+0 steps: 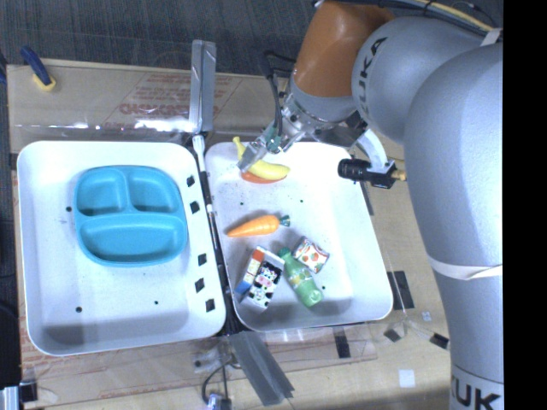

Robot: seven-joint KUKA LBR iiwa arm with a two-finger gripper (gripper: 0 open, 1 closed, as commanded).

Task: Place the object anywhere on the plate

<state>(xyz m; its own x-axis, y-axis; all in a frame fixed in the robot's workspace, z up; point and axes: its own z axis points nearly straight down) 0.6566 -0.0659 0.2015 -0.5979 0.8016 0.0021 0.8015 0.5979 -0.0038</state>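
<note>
camera view shows you the gripper [267, 146] low over the far corner of the right bin [359, 293], right above the banana [266, 172]; whether it is apart or together you cannot tell, and nothing shows the banana lifted; it looks to lie on the bin floor; the blue plate [128, 213], a three-part one, sits in the left bin [43, 254] with nothing on it, so by my reading the task is at its start: the grasp, the carry across the divider and the set-down are all left to do; a carrot [254, 225], a green bottle [302, 284], a small carton [261, 277] and a little printed can [310, 255] lie nearer in the right bin; for writing, you can read "kuka" on the arm [444, 143]; the faint red print on the worktop [154, 92] sheet and the carton's label are too small to read
</note>
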